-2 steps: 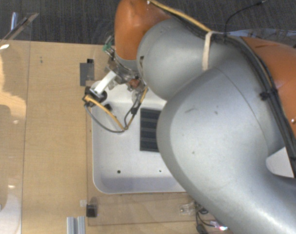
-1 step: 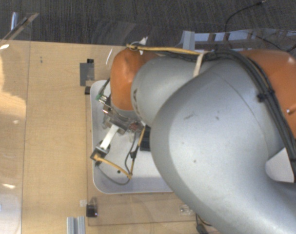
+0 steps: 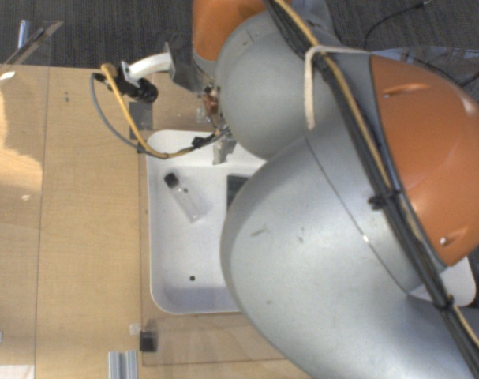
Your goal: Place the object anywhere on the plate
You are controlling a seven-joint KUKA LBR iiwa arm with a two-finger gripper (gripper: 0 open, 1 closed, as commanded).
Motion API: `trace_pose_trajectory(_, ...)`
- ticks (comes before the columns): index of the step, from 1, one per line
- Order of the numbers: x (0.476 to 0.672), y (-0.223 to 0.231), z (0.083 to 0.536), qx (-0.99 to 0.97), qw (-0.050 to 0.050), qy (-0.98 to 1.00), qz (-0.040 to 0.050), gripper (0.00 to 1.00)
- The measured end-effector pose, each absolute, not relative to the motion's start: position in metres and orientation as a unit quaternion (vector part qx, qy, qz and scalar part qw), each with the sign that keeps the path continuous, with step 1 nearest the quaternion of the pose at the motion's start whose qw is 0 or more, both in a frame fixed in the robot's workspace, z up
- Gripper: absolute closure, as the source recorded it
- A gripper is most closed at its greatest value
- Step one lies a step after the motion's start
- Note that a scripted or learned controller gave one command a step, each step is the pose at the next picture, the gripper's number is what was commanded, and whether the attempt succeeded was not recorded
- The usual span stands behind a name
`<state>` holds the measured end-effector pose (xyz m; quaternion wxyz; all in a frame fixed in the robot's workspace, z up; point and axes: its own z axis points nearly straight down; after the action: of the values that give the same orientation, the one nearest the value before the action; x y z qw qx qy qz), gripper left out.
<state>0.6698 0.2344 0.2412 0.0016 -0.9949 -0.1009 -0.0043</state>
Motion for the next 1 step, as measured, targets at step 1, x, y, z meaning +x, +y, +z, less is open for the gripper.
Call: trace_pose_trajectory(1,0.6357,0.2355,0.1218,-0.904,0.0,-0.428,0.0,0.0)
